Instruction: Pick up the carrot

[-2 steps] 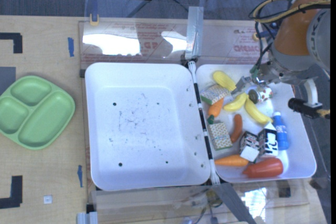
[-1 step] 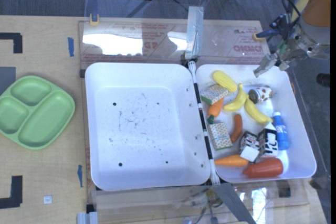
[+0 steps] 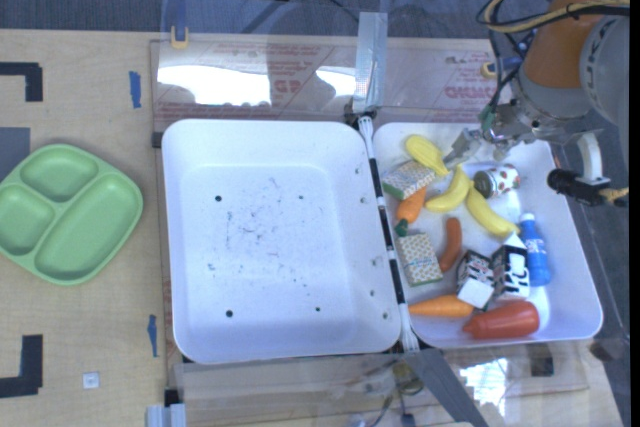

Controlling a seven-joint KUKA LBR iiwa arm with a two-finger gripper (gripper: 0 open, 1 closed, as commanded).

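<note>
Right bin with mixed toy foods; arm above its far edge
Nearest, a carrot (image 3: 441, 308) lies by the bin's (image 3: 585, 315) front wall, touching a red pepper (image 3: 502, 319); a second carrot (image 3: 411, 205) lies mid-bin beside a banana (image 3: 450, 192); farther back the gripper (image 3: 492, 133) hangs over the far rim, its jaws' spread impossible to tell

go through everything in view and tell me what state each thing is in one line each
gripper: above the right bin's far end, nothing seen in it
carrot: lying flat near the right bin's front, not picked up
second carrot: lying by the bin divider
right bin: crowded with items
left bin: scuffed floor
green plate: flat on the bench
</note>
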